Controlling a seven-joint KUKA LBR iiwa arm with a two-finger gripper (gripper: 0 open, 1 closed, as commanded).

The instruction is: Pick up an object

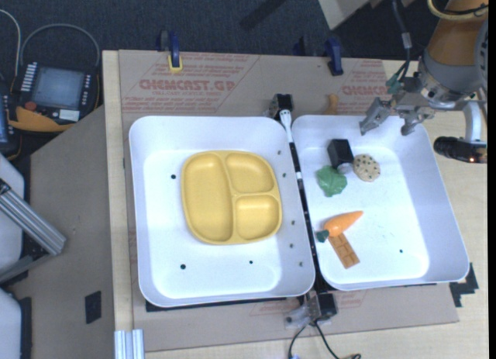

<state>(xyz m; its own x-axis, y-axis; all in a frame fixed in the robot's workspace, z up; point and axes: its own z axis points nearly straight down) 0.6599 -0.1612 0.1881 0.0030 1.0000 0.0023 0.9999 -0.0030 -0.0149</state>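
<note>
Objects for picking: five in the right bin (434, 195), all resting on its white floor. Black block (339, 152) near the bin's upper left, green leafy piece (332, 181) just below and touching or nearly touching it. Speckled cookie (366, 167) just right of the block, close beside the green piece. Orange carrot (342, 223) lower down, tilted, its green stem end toward the divider between the bins. Tan wafer-like bar (345, 251) just under the carrot, touching or almost touching it, angled toward the lower right.

Gripper (394, 120) above the right bin's far rim, toward the upper right corner, well apart from every object. Fingers spread apart, released, nothing between them. Grey arm with orange band (459, 28) reaching in from the upper right.

Left bin (155, 195) holding a yellow divided plate (230, 195) with three compartments, lying flat near the middle. Both bins on a brown board (232, 78) printed with red lettering, clamped at the far edge by blue clamps (174, 51). Handheld control pendant (54, 90) with a dark screen at far left, off the board.
</note>
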